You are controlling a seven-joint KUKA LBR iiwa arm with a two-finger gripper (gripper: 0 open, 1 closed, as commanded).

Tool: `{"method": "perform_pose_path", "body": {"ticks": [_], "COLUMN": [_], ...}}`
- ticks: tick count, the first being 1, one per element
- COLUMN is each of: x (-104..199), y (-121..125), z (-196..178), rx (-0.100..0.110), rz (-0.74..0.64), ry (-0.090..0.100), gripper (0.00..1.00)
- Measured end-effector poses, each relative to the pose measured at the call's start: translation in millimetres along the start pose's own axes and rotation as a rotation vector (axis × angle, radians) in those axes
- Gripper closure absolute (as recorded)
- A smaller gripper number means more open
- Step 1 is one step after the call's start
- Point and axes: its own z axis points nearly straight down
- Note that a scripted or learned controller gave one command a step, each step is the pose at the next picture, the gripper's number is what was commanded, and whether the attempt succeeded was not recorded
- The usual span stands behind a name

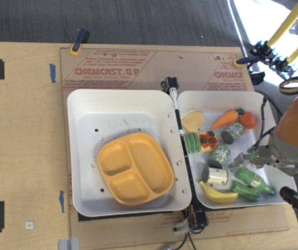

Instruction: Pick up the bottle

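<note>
The green bottle (pixel 253 179) lies on its side in the right bin (pixel 261 99), near that bin's front right corner, cap end pointing right. My gripper (pixel 242 161) hangs over the right bin just above and slightly left of the bottle, close to it. The grey arm with its orange band (pixel 296 126) comes in from the right edge. Nothing visibly sits in the gripper.
Around the bottle lie a banana (pixel 218 194), a white cup (pixel 216 176), two small cans (pixel 221 153) (pixel 233 132), a carrot (pixel 225 119), a red tomato (pixel 247 120) and green pods (pixel 192 142). The left bin (pixel 86 108) holds a yellow divided plate (pixel 135 167).
</note>
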Motion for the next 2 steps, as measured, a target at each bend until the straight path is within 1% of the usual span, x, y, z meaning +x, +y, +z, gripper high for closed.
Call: {"method": "perform_pose_path", "body": {"ticks": [1,2], "x": [-0.1,-0.2], "y": [1.0,0.9], "z": [-9.9,-9.8], "rx": [-0.003,-0.002], "rz": [0.000,0.000], "ry": [-0.001,-0.001], "gripper": [1.00,0.00]}}
